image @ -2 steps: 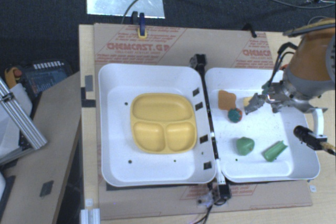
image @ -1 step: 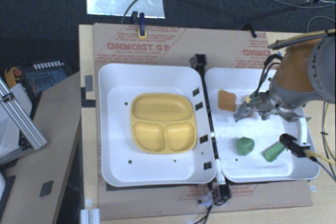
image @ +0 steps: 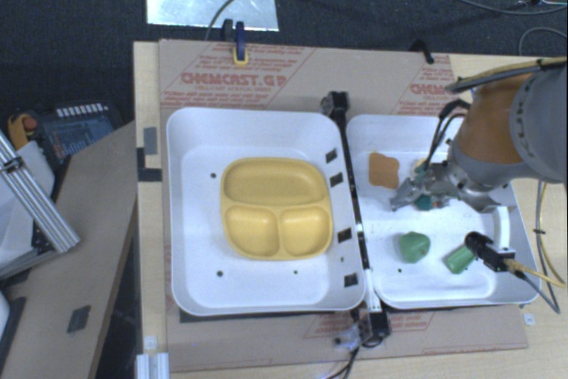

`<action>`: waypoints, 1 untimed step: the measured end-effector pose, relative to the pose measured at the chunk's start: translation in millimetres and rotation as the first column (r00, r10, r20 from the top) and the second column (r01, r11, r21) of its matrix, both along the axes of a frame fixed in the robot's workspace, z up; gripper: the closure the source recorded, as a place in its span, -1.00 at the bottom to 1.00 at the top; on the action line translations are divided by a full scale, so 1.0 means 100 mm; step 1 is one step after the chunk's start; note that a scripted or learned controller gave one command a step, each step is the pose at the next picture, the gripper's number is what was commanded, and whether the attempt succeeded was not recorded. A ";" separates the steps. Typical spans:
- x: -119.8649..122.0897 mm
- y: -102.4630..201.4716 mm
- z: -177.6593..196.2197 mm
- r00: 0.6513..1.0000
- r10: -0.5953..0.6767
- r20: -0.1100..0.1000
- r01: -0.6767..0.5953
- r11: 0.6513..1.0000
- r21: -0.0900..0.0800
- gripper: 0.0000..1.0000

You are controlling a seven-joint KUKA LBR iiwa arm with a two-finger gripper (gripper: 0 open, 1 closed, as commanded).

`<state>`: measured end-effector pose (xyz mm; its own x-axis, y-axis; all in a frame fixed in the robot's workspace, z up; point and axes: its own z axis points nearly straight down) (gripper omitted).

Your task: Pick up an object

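Cardboard-covered bench under us carries two white bins, and nearest the camera in the right bin [image: 390, 293] we see a green rounded piece [image: 414, 245] and a smaller green block [image: 459, 259] lying apart on the floor, with an orange-brown flat piece [image: 383, 170] farther back. Our gripper [image: 417, 193] hangs low between them, close to a small teal object [image: 425, 202], but we cannot tell whether it is released or clenched, so we risk closing on nothing or nudging a piece away. Behind it, our arm [image: 497, 133] reaches in from the right, wrist bent down, while the left bin [image: 200, 133] holds a yellow divided tray [image: 273, 207].
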<state>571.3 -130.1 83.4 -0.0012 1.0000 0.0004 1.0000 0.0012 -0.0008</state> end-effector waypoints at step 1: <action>0.01 0.00 0.12 1.000 0.000 0.004 0.000 1.000 -0.001 1.00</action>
<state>572.5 -130.6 95.6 -0.0011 1.0000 -0.0007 1.0000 0.0011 0.0030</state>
